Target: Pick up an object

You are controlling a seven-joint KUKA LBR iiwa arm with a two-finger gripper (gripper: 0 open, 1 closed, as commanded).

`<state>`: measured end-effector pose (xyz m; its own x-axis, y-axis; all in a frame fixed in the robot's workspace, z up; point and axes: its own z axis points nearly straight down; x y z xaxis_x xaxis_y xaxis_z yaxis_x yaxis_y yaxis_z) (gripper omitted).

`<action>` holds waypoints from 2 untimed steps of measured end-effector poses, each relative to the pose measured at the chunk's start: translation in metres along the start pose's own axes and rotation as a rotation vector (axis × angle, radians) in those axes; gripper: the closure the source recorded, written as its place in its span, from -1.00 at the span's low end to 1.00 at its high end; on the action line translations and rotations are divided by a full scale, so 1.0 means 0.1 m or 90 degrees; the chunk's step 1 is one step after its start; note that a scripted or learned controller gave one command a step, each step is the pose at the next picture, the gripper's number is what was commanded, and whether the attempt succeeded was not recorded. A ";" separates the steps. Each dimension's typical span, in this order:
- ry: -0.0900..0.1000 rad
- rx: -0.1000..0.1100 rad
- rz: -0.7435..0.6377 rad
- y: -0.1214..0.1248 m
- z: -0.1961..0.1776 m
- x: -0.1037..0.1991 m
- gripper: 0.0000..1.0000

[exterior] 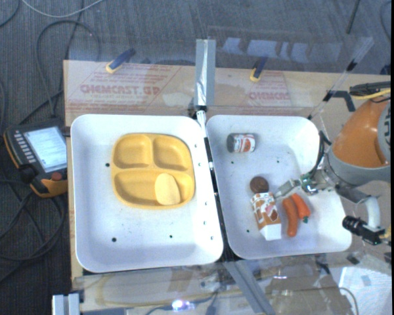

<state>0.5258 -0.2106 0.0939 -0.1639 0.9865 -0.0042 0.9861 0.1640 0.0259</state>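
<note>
The right bin (295, 131) holds a small can (241, 142) lying on its side near the back. A brown round piece (259, 184) sits mid-bin. In front of it stands a small white and orange carton (266, 215), with an orange carrot (294, 213) just to its right. My gripper (298, 188) reaches in from the right and hangs low just above the carrot's upper end, right of the brown piece. Nothing is visibly held in it.
The left bin (92, 235) bears a yellow divided plate (153, 168) with a pale yellow oval piece (167, 189) in its front compartment. The arm's orange band (362, 140) is over the right bin's right edge. A tablet (39, 151) lies left of the bench.
</note>
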 end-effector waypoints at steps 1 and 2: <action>-0.006 0.005 -0.024 -0.19 0.02 0.18 -1.00; -0.004 0.004 -0.025 -0.18 -0.07 0.19 1.00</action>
<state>0.5051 -0.1948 0.1001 -0.2022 0.9793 -0.0116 0.9791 0.2024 0.0194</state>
